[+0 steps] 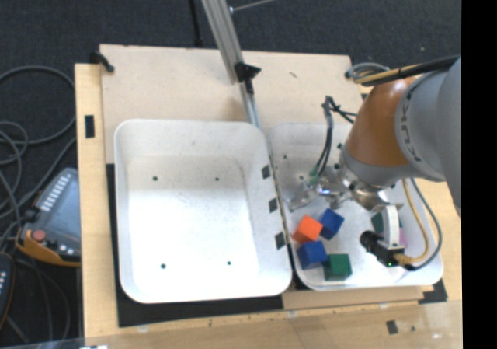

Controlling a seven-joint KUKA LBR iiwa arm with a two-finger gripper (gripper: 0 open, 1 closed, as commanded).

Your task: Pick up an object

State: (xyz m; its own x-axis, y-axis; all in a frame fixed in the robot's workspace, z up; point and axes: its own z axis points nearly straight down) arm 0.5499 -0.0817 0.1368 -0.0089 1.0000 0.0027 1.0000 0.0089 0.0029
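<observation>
In the right bin (415, 276), the gripper (304, 198) hangs directly above an orange cube (310, 228), with blue cubes (331, 223) and a green cube (338, 266) just beside. Gripper opening cannot be determined; nothing visibly held.

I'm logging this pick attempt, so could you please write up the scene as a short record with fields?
arm: grey with orange band, reaching in from the right over the right bin
gripper: low in the right bin, just above the blocks
right bin: holds four blocks near its front left
blocks: orange block, blue block, second blue block, green block
left bin: white, beside the right bin
held object: none seen between the fingers
</observation>
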